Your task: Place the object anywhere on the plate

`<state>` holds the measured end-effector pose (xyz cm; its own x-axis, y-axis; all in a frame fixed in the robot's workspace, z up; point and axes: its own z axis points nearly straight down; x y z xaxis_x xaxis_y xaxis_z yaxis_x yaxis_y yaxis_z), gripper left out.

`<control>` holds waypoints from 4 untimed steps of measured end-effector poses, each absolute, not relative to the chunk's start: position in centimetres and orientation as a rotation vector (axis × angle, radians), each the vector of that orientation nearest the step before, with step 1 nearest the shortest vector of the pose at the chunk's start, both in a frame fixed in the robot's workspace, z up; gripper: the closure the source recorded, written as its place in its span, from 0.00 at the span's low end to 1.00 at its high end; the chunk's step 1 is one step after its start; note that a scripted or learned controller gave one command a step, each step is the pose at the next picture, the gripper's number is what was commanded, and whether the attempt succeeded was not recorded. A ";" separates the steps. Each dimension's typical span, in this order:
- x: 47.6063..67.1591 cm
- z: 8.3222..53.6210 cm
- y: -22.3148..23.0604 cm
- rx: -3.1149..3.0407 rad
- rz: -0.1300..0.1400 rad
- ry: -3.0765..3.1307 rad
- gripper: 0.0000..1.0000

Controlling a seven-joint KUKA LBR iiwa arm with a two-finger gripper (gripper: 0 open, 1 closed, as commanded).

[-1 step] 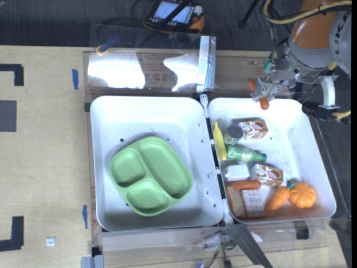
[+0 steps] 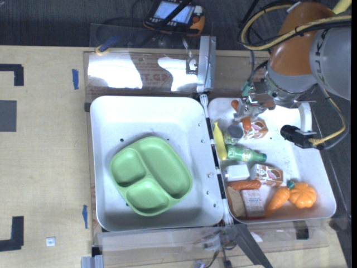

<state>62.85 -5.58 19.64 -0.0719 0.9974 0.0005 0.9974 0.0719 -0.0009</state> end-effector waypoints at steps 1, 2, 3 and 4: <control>60.8 18.4 1.7 -2.004 0.002 -2.416 1.00; 54.0 26.2 3.7 -2.189 0.001 -2.253 1.00; 49.0 22.3 9.9 -2.107 0.004 -2.327 1.00; 49.0 23.2 9.9 -2.111 0.002 -2.325 1.00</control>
<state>49.04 9.90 23.18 -0.0962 0.9954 0.0000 0.9954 0.0962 -0.0022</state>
